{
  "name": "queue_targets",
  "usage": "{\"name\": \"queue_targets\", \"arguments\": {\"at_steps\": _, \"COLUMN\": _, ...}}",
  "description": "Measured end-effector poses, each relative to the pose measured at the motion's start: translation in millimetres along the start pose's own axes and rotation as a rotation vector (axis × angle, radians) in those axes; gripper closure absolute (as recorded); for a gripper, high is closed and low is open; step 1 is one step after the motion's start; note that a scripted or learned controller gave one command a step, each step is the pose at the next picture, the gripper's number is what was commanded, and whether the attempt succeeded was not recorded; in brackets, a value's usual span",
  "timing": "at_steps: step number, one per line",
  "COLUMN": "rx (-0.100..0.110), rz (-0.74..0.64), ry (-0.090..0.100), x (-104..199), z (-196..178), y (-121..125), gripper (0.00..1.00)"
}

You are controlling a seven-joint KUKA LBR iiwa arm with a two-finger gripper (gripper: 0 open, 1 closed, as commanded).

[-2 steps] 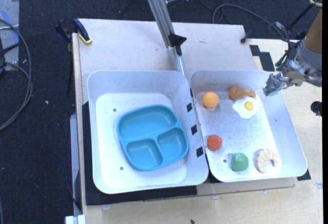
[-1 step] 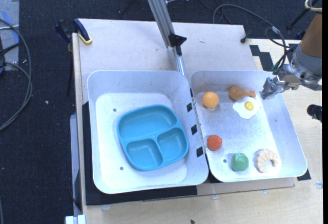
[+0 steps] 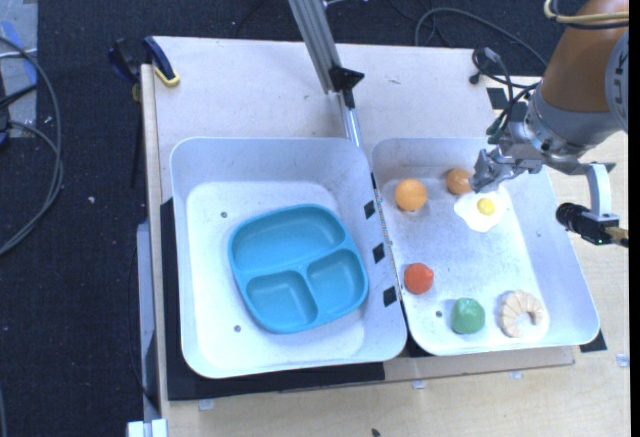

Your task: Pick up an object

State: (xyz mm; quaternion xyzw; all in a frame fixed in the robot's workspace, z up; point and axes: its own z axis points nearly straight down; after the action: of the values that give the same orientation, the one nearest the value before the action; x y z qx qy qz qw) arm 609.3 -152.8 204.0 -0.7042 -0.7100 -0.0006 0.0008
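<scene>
A: Where is the hand [image 3: 490,172]?

B: Low over the far side of the right bin [image 3: 560,255], coming in from the right on the grey arm with its orange band [image 3: 590,55]. From this angle I cannot tell how its tips are set, nor whether anything is between them.

A: What lies closest to it?

B: A fried egg toy [image 3: 481,212], white with a yellow yolk, just below the hand and perhaps touching it. A small orange-brown ball [image 3: 458,182] sits just to its left, and a larger orange ball [image 3: 410,194] further left.

A: And further off?

B: Toward the near edge of that bin are a red ball [image 3: 418,277], a green piece [image 3: 467,315] and a pale, ridged, shrimp-like piece [image 3: 522,313], all well apart from the hand. Across the divide, the left bin [image 3: 200,175] holds a blue three-compartment tray [image 3: 297,267].

A: Anything crowding the hand?

B: A slanted metal pole [image 3: 310,10] stands behind the bins, well to its left. Black cables [image 3: 500,75] trail over the tabletop [image 3: 250,85] just behind it.

A: Any writing?

B: None I can read.
</scene>
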Motion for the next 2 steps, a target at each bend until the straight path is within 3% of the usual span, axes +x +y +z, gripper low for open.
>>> {"name": "queue_targets", "arguments": {"at_steps": 2, "rx": 0.001, "rz": 0.001, "ry": 0.0, "x": 106.0, "z": 6.6, "y": -3.9, "gripper": 1.0}}
